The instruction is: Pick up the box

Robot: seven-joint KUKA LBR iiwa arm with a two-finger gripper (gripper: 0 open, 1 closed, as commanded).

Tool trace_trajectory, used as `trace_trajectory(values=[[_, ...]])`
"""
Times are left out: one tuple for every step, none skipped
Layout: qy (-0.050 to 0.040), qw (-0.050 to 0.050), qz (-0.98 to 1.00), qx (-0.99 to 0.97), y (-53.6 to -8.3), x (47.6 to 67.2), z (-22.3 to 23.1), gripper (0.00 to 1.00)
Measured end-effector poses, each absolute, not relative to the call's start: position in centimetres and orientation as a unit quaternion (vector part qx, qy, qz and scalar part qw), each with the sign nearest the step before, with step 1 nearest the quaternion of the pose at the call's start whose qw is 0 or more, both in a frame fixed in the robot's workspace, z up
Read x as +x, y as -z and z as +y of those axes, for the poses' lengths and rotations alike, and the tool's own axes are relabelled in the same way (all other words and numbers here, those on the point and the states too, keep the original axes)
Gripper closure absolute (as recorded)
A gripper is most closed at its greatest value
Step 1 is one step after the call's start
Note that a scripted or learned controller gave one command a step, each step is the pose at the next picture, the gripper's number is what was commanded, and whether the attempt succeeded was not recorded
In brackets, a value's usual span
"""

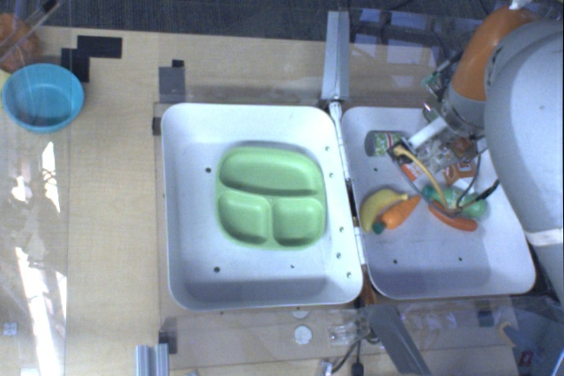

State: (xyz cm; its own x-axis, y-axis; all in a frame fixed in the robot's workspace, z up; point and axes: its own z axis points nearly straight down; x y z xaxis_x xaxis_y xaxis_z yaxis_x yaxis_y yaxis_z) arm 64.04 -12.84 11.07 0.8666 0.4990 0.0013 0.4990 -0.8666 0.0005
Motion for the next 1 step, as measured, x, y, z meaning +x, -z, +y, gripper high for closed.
trace_trajectory(values=[[-0.0029, -0.001, 0.103, 0.995, -18.61, 65.34, -5.88, 1.00]])
